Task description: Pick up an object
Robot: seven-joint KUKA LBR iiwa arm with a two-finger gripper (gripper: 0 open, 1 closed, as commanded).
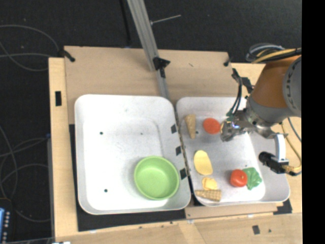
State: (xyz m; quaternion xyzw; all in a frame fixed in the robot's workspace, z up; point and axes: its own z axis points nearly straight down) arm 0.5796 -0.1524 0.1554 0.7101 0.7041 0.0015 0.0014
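- Nearest the camera, at the front edge of my right-hand bin point(264, 200), lies a waffle-patterned cone piece point(209, 194), touching a small yellow chunk point(209, 183) just behind it.
- Beside them to the right sits a red strawberry with green leaves point(244, 178).
- Behind the chunk, a yellow oval piece point(203, 162) rests near the bin's left wall.
- Over in the left bin point(101, 121), a green bowl point(156, 177) stands upright in the front right corner.
- Farther back in the right bin, a tan cone point(190, 125) lies near the left wall, with a red-orange tomato point(212, 125) beside it.
- My gripper point(228, 131) hangs just right of that tomato; I cannot tell how it is set.
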